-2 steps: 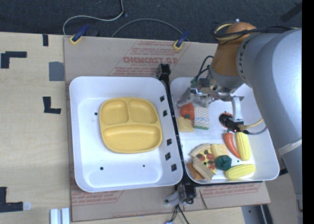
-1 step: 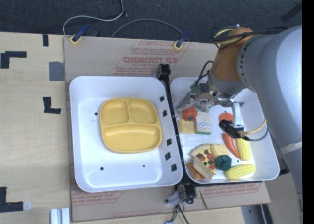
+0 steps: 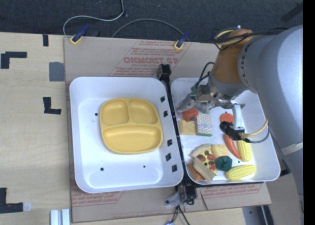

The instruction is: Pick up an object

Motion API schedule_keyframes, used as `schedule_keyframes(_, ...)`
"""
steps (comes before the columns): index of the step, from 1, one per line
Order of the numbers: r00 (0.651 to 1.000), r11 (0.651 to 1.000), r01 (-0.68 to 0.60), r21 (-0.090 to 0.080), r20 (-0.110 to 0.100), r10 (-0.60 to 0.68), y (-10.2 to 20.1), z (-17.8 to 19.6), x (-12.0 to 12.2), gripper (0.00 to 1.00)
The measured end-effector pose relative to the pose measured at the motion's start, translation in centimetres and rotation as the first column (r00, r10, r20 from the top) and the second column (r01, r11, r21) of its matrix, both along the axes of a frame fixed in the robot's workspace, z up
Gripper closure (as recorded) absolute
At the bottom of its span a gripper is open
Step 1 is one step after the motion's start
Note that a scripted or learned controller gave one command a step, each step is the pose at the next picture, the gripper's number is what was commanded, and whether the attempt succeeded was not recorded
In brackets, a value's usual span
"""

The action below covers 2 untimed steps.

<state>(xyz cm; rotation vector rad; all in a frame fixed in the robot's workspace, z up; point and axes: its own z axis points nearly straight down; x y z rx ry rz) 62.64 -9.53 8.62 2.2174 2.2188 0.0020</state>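
White shallow bins are sitting side by side on the pale wooden counter [image 3: 29,120], with a brown cardboard sheet [image 3: 142,59] lying under both. Their inner walls are meeting along a dark seam.

The left bin [image 3: 81,140] is carrying a yellow plastic divided plate [image 3: 130,138], which is lying flat on the upper middle of the bin's floor with its three compartments facing up.

The grey arm [image 3: 278,76], with its orange band [image 3: 226,66], is reaching in from the right over the right bin [image 3: 256,108]. The end effector [image 3: 198,105] is hanging over the upper left part of that bin, close to the seam. Whether it is set wide or narrow cannot be told from this angle.

A small orange-red toy chunk [image 3: 190,114] is lying right under the end effector. A yellow cheese-like wedge [image 3: 187,128] is lying just below the chunk and seems to be touching it. A pale speckled rectangular block [image 3: 204,124] is resting against the wedge's right side.

To the right, a small red rounded piece [image 3: 226,118] is sitting near the middle of the bin. Below it, an orange carrot-shaped piece [image 3: 232,147] and a yellow toy corn cob [image 3: 244,151] are lying side by side.

Along the lower wall, a toy pizza slice [image 3: 205,160] is lying flat, with a dark green round lump [image 3: 224,162] pressing against its right edge. A second yellow corn cob [image 3: 241,172] is lying just beside the lump.
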Motion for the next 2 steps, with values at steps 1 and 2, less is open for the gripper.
schedule_keyframes(1,1.0,1.0,0.0,0.002,-0.003,0.0,0.0,0.0,0.3,0.0)
schedule_keyframes(2,1.0,1.0,0.0,0.002,0.0,0.0,0.0,1.0,0.4,1.0)
